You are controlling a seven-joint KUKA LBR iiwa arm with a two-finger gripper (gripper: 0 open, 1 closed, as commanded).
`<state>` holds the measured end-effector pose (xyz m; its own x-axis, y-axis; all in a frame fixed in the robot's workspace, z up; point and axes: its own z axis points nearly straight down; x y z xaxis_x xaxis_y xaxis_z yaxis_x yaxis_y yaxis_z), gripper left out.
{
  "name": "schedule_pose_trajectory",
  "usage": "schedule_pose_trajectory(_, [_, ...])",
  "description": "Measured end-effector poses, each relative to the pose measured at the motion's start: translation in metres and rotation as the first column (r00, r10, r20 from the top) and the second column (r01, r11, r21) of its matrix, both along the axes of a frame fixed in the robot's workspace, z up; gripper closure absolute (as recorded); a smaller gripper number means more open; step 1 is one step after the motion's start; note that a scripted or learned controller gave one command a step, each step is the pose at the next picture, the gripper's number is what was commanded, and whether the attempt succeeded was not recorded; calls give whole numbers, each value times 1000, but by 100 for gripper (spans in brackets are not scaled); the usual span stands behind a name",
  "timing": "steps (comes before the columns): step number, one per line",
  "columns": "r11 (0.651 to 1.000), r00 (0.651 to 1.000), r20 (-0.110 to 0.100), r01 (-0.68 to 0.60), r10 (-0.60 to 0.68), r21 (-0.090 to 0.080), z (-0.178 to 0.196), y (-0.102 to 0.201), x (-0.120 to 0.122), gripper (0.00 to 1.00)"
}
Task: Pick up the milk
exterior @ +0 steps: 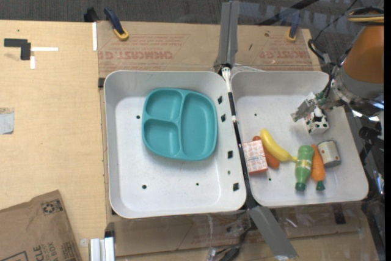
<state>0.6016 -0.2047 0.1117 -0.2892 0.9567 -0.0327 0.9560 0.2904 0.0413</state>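
Note:
The milk [317, 124] is a small white carton with black cow spots, in the right bin [275, 195] near its right wall. My gripper [308, 109] hangs right over the carton's upper left, touching or nearly touching its top. The grey arm with its orange band [366, 61] reaches in from the right edge. The carton's top is partly hidden by the gripper.
Below the milk lie a grey can [329, 153], a carrot [318, 167], a green bottle [302, 168], a banana [273, 145] and a red carton [255, 156]. The left bin [122, 186] holds a teal divided plate [180, 124]. Cables hang at the right.

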Motion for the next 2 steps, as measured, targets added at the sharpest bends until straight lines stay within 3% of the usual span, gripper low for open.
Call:
schedule_pose_trajectory(1, [1000, 1000, -8, 5, -5, 0, -2, 10, 9, 0])
schedule_pose_trajectory(2, [1000, 1000, 1, 24, -24, 1, 0, 6, 1, 0])
